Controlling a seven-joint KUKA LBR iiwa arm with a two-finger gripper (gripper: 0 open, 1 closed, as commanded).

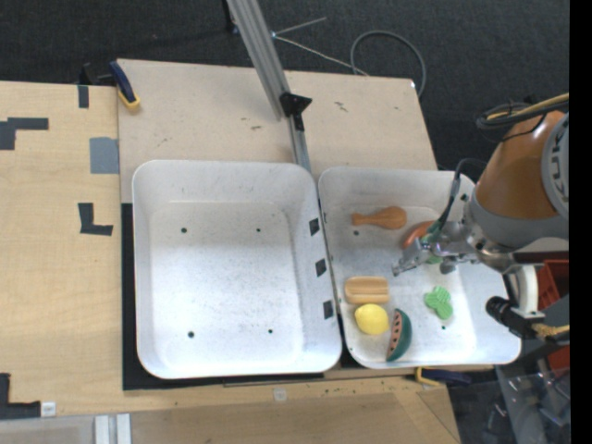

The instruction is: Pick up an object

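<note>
The gripper [427, 259] is seen low inside the right bin [462, 350], just below the orange band of the arm [518, 188] and near the bin's middle; how it is set cannot be told at this resolution, and nothing is seen clearly caught in it. A small orange-red object [415, 233] is noted touching or just beside the gripper's upper edge, partly hidden by it, so contact cannot be confirmed. The other candidates are logged in the same bin: a tan pear-shaped toy [380, 217] toward the far wall, a bun-like piece [366, 290] near the left wall, a yellow lemon [371, 319] just below it, a watermelon slice [398, 335] touching or just beside the lemon, and a green leafy piece [438, 302] just below the gripper. All are seen resting on the bin floor. The left bin [153, 248] is recorded as holding no objects. Progress is judged as early to middle: the approach into the bin appears made, while a secure grasp and a lift are not yet shown. The orange-red object is judged the likeliest target, the green piece the next nearest. Slippage or a miss is considered possible, given the small, rounded items.
</note>
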